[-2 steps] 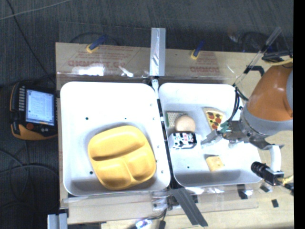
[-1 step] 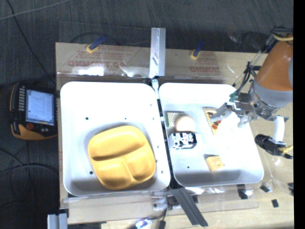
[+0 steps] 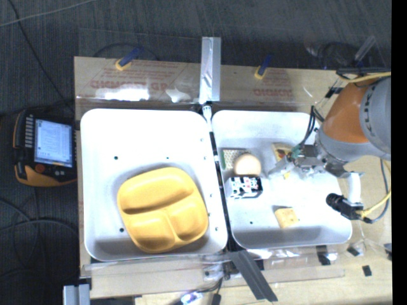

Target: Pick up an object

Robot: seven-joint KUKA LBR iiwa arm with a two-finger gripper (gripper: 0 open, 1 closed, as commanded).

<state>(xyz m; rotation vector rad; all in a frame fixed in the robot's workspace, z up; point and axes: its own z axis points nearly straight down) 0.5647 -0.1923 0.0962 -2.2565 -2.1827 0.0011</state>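
**Arm over right bin; objects at rest**

The right bin (image 3: 318, 122) holds a rounded tan object (image 3: 247, 164), a black-and-white patterned item (image 3: 245, 187) just beside it with its long axis running left to right, a small tan square block (image 3: 287, 217) set slightly askew, and a flat piece (image 3: 280, 150) near the gripper (image 3: 285, 166). The gripper hangs low in this bin; finger state: cannot tell. No object is visible in its grasp.

The left bin (image 3: 102, 132) carries a yellow compartment tray (image 3: 163, 207), long axis tilted diagonally.

The surface (image 3: 299, 81) is light wood. A handheld pendant (image 3: 44, 147) lies on dark carpet (image 3: 63, 18) left of it.
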